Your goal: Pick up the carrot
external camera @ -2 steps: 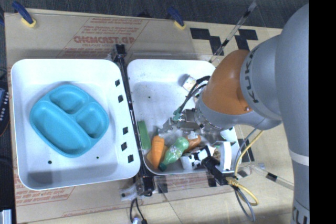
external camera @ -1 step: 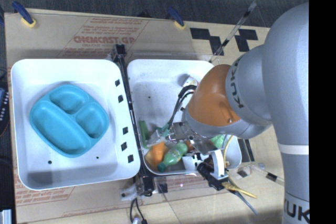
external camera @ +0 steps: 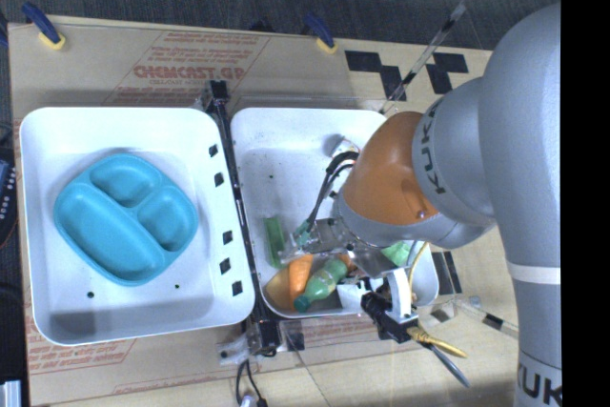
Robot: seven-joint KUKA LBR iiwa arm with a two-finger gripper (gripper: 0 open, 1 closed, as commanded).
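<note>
Jaws state: cannot tell, hidden under wrist low over right bin (external camera: 250,205). Carrot (external camera: 299,275) lies at bin's near edge, touching green bottle (external camera: 320,286), just beside wrist. Not lifted; grasp and raise apparently left. Blue divided plate (external camera: 124,216) sits in left bin (external camera: 38,205).

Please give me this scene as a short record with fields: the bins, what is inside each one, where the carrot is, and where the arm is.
left bin: holds a blue divided plate
right bin: holds a carrot, a green bottle and other green items, all near its front edge
carrot: orange, front of right bin, touching the green bottle
arm: reaches in from the right, wrist low over the front of the right bin
gripper: close above the carrot; finger state not visible
carrot lifted: not yet
</note>
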